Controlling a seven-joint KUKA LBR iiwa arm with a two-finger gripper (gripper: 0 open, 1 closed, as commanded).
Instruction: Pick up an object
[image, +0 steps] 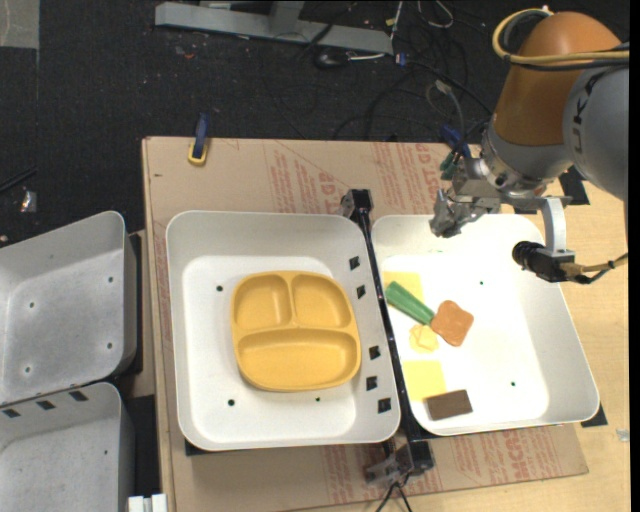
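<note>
The right bin (520, 300) holds several small items: a green stick-like piece (409, 301), an orange toast-shaped piece (452, 323), a small yellow lump (424, 339), two flat yellow squares (421, 378) and a brown block (448, 404). My gripper (449, 222) hangs over the bin's far left corner, well above and behind these items. Nothing shows between its fingers.
A yellow divided tray (296, 331) lies in the left bin (200, 300). A black divider with clips (372, 300) runs between the bins. Grey metal panels (60, 300) sit off the bench at left. Cables cross the dark floor behind.
</note>
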